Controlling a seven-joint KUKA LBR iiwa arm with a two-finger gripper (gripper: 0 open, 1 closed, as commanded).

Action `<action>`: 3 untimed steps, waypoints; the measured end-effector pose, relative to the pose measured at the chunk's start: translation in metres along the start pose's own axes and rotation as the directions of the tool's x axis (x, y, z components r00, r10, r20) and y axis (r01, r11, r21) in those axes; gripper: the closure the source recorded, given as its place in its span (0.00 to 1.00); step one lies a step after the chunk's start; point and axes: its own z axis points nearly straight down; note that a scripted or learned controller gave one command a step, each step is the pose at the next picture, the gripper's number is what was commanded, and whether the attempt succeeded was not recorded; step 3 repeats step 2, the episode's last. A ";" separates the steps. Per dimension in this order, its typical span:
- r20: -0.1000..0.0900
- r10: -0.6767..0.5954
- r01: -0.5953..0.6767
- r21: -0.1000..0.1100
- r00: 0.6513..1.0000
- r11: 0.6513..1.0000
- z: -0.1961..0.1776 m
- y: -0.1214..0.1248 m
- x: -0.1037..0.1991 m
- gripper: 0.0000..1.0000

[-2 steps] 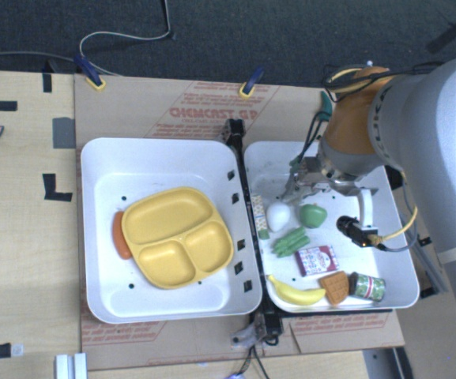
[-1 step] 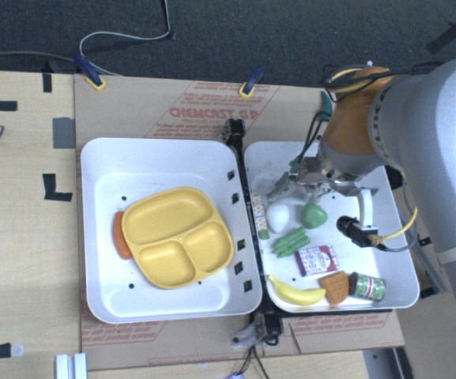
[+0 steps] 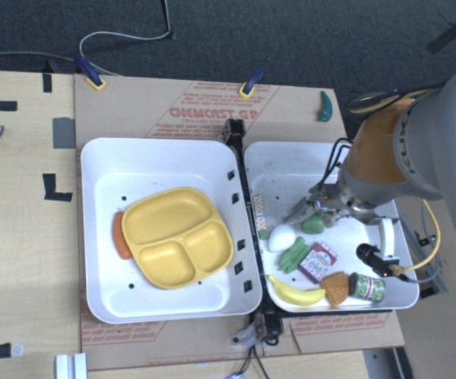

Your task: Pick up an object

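My gripper (image 3: pixel 313 209) is low in the right bin (image 3: pixel 291 160), near its middle. A small green object (image 3: pixel 314 225) lies right under it, touching or nearly touching; whether it is gripped I cannot tell. A white egg-shaped object (image 3: pixel 281 238) sits just to the left of it. A green pod-like piece (image 3: pixel 294 253), a red packet (image 3: pixel 318 261), a banana (image 3: pixel 295 293), a brown chunk (image 3: pixel 337 288) and a small can with a green label (image 3: pixel 367 287) crowd the bin's front.
The left bin (image 3: pixel 109 164) holds a yellow divided plate (image 3: pixel 178 235) with an orange item (image 3: pixel 120 237) partly tucked under its left edge. The arm covers the right bin's right side. A teal object (image 3: pixel 324 106) lies on the cardboard behind the bins.
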 end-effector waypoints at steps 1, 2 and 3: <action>0.001 0.000 0.000 -0.001 1.000 1.000 -0.010 0.001 -0.001 1.00; -0.003 -0.002 0.002 0.003 1.000 1.000 -0.098 -0.040 0.054 1.00; -0.003 -0.002 0.002 0.003 1.000 1.000 -0.098 -0.040 0.054 1.00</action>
